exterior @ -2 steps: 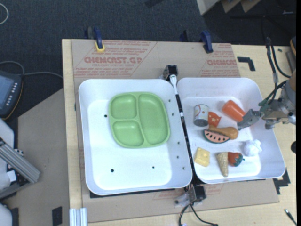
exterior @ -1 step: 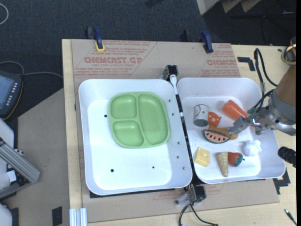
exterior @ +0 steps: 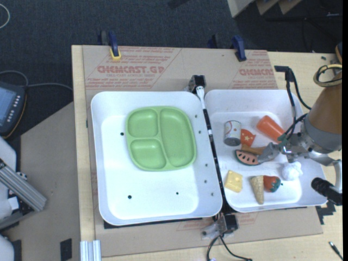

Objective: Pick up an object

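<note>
Nothing picked up yet, so the whole job's ahead of me. Taking the right bin point(exterior: 247, 205) as landmark: along its near wall sit a yellow block point(exterior: 234, 181) and a cone-shaped toy point(exterior: 257, 189). Mid-bin, my pincer point(exterior: 270, 152) hovers low by the watermelon slice point(exterior: 247, 157); can't tell how wide it's set. Beyond that, a small can point(exterior: 232, 132) and an orange cup point(exterior: 269, 126). Past the bin, the tabletop point(exterior: 130, 67) reads "CHEMCAST", rest too blurry.

lab | clamped bench board point(exterior: 174, 64) | white bins point(exterior: 109, 162) | cables point(exterior: 228, 249)
</note>
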Controlling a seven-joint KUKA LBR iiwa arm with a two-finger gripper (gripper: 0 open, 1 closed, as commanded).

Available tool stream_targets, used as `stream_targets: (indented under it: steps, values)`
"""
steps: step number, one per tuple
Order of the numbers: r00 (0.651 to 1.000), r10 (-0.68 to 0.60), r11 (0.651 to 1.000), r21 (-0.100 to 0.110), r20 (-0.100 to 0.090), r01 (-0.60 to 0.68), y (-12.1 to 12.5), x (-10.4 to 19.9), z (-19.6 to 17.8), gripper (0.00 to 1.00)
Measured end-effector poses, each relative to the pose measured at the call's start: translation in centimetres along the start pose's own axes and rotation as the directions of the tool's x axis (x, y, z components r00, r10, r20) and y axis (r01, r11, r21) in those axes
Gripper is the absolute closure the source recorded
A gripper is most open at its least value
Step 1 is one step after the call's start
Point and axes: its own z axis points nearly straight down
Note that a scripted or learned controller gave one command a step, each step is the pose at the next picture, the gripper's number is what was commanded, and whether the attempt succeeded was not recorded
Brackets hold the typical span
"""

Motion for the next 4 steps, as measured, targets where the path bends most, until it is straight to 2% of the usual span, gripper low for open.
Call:
stream_targets:
  steps: [1,2,3,4]
  values:
    - [1.000,0.000,1.000,0.000,0.000,0.000,-0.1,0.1,4.8,0.00]
    - [1.000,0.001,1.000,-0.006,0.003,-0.001,0.1,0.0,3.5,1.00]
    - [1.000,-0.001,1.000,-0.010,0.004,0.001,0.3,0.9,-1.3,1.00]
    - [1.000,-0.001,1.000,-0.013,0.006,0.001,0.4,0.8,-7.7,1.00]
